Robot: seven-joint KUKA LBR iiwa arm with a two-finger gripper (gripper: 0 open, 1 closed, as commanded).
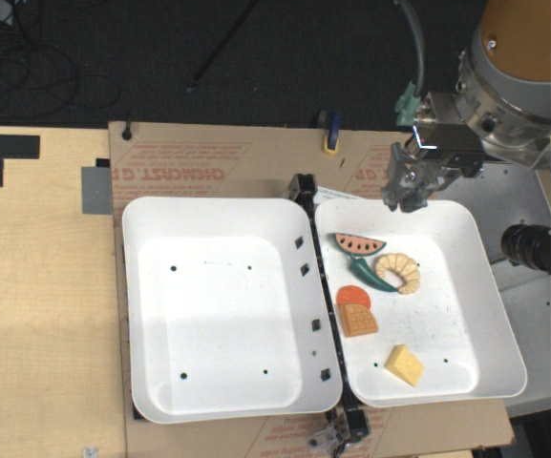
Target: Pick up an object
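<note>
Gripper (407, 197) hangs over far edge of right bin (490, 284), above its contents; cannot tell its state from this angle. Nothing visible between its tips. Watermelon slice (359, 244) lies in right bin, far part, long axis left-right, rind curving toward near side. Croissant (398, 272) just beside it, over green piece (362, 275). Waffle (358, 321) with orange disc (353, 297) nearer centre divider. Cheese wedge (405, 364) near front, apart. Left bin (146, 303) alongside.
</note>
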